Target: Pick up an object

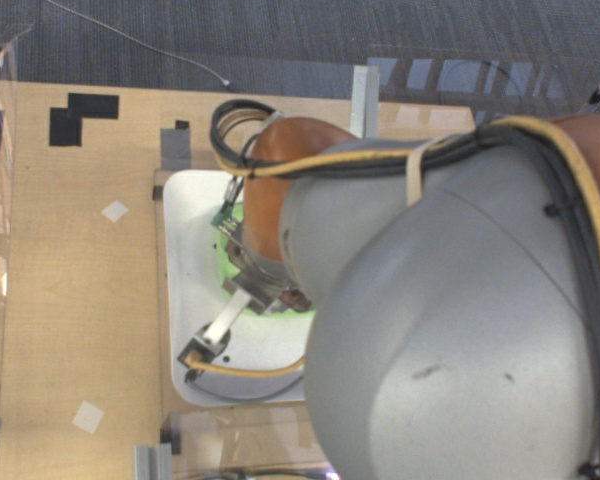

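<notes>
1. Because the grey arm (460, 298) hides most of the white bin (192, 258), a grasp could miss unnoticed.
2. A green object (228, 268), the likely target, lies in that bin beneath the wrist, mostly covered; it may slide away if nudged.
3. Whether the gripper (258, 286) is spread or pinching, I cannot tell.

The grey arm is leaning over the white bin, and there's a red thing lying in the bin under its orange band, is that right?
Not quite. It is a green thing, not a red one, lying in the white bin under the orange band of the grey arm. The camera view shows it, though the arm hides most of it.
</notes>
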You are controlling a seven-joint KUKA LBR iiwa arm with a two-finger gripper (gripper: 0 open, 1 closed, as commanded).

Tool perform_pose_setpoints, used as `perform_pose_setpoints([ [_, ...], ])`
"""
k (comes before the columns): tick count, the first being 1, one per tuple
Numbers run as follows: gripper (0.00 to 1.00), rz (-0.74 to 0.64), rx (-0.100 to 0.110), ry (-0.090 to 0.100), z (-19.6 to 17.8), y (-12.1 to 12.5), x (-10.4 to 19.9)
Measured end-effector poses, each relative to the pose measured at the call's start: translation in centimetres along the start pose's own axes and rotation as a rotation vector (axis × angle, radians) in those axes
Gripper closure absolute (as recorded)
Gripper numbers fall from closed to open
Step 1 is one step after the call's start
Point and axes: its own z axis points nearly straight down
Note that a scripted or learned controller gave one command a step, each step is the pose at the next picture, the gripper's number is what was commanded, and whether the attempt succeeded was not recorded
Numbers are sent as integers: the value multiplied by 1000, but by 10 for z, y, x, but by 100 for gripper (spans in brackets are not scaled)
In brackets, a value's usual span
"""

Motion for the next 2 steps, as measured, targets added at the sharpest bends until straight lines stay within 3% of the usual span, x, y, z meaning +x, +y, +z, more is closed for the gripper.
perform_pose_setpoints([
  [1, 100, 321, 2, -7, 42, -6, -7],
  [2, 100, 663, 4, 10, 88, 15, 14],
])
